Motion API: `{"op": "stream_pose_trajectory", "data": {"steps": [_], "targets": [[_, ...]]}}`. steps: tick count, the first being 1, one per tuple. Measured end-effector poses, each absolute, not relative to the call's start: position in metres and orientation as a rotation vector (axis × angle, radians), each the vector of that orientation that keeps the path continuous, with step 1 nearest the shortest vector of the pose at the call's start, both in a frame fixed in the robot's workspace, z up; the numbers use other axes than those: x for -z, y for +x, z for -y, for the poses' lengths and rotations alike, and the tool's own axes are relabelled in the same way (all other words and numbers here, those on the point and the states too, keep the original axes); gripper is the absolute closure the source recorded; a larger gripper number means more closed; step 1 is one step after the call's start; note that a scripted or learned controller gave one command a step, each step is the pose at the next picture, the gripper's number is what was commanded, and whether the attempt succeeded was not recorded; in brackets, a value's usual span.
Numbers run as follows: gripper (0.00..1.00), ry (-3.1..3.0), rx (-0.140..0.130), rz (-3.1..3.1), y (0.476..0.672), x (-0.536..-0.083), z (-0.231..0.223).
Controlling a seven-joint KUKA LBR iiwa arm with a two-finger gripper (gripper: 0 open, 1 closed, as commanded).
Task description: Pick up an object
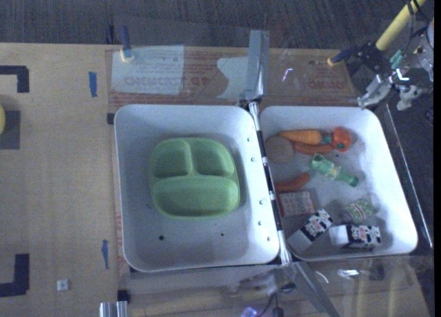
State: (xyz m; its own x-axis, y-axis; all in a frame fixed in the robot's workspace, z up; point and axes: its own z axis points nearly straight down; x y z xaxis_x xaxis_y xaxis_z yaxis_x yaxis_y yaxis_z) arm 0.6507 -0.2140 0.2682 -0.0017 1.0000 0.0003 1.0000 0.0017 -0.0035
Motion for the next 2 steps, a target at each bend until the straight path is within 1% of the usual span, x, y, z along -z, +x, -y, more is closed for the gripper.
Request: {"op": "stream_pose_trajectory", "data": {"steps": [1,2], "targets": [[0.00,-1.903,-0.002,2.496,0.618,-0.233,0.224],[0.00,-1.828,0.013,2.553,0.570,-0.094,0.217]]}}
